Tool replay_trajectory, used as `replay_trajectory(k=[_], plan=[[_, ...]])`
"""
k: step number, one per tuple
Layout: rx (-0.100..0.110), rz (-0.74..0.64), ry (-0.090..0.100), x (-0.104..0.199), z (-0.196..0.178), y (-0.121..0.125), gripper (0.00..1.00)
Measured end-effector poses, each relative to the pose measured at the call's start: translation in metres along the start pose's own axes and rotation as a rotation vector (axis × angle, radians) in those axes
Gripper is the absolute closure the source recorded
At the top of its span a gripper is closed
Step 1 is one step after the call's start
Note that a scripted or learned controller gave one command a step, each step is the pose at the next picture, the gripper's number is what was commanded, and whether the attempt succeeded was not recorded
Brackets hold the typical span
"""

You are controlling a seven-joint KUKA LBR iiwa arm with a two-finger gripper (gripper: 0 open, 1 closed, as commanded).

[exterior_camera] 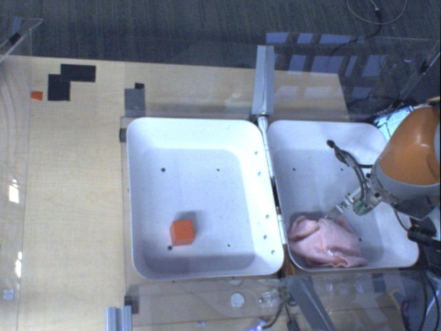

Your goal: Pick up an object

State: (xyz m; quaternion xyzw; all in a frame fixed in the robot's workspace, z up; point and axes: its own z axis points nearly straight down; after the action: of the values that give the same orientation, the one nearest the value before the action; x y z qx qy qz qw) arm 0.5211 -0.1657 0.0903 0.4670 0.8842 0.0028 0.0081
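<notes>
A crumpled pink cloth lies at the front of the right bin. A small orange cube rests in the front left part of the left bin. My gripper reaches in from the right, low over the right bin, with its tip at the upper right edge of the pink cloth. Whether it touches the cloth I cannot tell. The arm's orange band sits above the bin's right side.
A grey divider post stands behind the seam between the bins. Black blocks and a small orange marker lie on the wooden bench at far left. Cables run along the arm at right.
</notes>
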Motion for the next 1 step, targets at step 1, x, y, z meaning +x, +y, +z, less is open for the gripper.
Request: replay_trajectory(k=[1], plan=[[0.005,-0.169,0.007,0.0712,-0.0138,0.017,0.0]])
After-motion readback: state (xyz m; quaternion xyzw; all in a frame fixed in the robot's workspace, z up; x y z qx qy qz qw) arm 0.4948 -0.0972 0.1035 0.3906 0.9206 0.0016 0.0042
